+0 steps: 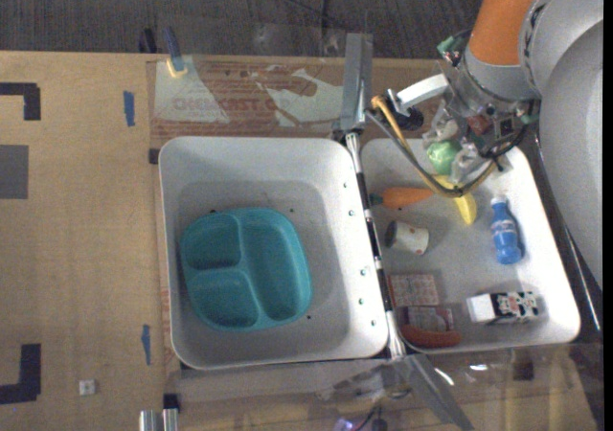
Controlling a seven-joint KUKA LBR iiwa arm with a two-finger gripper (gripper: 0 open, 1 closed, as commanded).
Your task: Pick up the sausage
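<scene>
While the end effector (458, 153) was held over the right bin's (560, 309) far end, its grip state could not be told. The sausage (430, 336) was seen well below it, by the near rim, where a grasp could be blocked by wall contact.

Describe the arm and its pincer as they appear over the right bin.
The arm is bulky, smooth and rounded, light grey, with a broad orange band above the wrist. Below that sits a darker metallic wrist section with small fittings. A yellow-and-black cable loops out from the wrist near the pincer.
</scene>
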